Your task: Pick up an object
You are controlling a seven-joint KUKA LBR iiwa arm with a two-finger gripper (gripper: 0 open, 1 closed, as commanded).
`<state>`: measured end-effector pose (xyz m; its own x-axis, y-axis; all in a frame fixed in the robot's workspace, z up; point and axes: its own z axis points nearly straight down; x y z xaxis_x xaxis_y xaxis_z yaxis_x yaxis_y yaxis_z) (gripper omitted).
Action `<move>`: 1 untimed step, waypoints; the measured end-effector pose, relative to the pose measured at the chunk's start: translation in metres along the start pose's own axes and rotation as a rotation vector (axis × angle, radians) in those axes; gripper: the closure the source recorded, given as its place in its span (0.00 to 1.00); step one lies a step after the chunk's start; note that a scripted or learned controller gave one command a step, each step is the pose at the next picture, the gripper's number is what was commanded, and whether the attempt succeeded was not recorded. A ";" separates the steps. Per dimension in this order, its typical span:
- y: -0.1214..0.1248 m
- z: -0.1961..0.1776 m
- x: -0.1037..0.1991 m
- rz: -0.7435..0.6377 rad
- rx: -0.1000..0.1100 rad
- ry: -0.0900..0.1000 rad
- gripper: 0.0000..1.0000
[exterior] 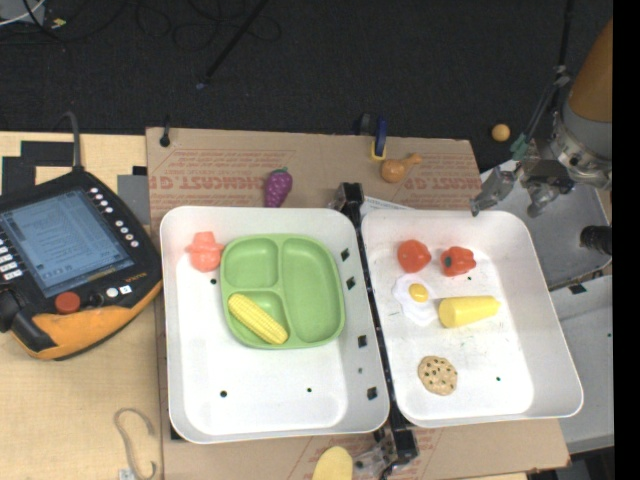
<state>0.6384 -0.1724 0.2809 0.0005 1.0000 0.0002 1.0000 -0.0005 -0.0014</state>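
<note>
The end effector hangs open and empty over the right bin's far right corner. In that bin lie a tomato, pepper, egg, cheese and cookie. The left bin holds a green plate with corn.

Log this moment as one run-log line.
gripper: above right white bin's far corner | holding: nothing visible | yellow toy corn cob: in green divided plate
</note>
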 end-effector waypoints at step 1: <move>0.003 0.050 0.008 0.000 0.004 0.002 0.00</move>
<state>0.6410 -0.1643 0.2305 0.0007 1.0000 0.0018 1.0000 -0.0007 -0.0057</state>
